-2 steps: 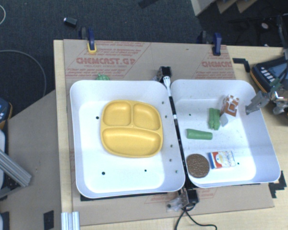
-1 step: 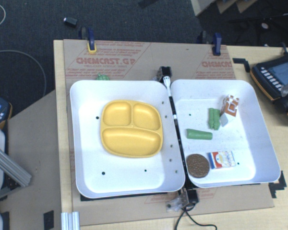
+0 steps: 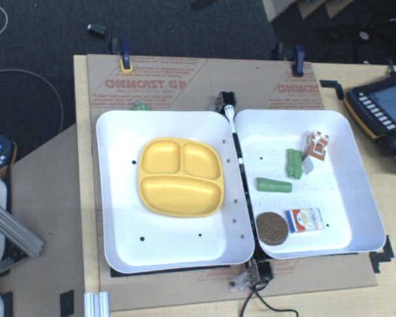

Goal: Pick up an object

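Note:
The right white bin (image 3: 356, 177) holds several small objects. A green block (image 3: 274, 185) lies flat near the bin's left side, and a second green piece (image 3: 294, 163) stands just above it. A small orange and white toy (image 3: 316, 146) sits at the upper right with a grey bit beside it. A brown round cookie (image 3: 272, 228) rests at the bin's front left, next to a small white, red and blue carton (image 3: 305, 220). The left white bin (image 3: 115, 197) holds a yellow divided plate (image 3: 181, 177).
A tablet-like pendant (image 3: 379, 107) lies at the bench's right edge. Two blue clamps (image 3: 125, 53) (image 3: 297, 61) hold the brown board at the back. A black bracket with a cable (image 3: 227, 102) sits between the bins at the back.

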Robot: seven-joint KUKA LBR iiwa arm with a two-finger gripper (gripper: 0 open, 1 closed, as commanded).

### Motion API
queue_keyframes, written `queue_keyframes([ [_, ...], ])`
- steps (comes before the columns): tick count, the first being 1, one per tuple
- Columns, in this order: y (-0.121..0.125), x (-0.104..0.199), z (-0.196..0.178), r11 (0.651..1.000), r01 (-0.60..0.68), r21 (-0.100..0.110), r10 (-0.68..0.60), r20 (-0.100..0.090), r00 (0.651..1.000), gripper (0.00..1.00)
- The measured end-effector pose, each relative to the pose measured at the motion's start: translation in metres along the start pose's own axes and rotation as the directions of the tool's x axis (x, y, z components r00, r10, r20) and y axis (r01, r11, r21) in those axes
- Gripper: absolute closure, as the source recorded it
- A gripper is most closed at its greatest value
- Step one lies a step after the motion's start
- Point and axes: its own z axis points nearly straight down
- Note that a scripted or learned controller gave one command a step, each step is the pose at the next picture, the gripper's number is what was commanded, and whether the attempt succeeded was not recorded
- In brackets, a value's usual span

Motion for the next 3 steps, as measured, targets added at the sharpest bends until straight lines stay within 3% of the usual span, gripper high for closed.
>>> queue_keyframes([
  [1, -0.001, 0.074, 0.113, 1.000, 0.011, 0.024, -0.010, -0.013, 1.000, 0.00],
  [2, 0.000, 0.069, 0.097, 1.000, 0.006, 0.008, -0.006, -0.005, 1.000, 1.00],
  [3, -0.002, 0.127, 0.168, 1.000, 0.010, 0.021, -0.010, -0.011, 1.000, 1.00],
])
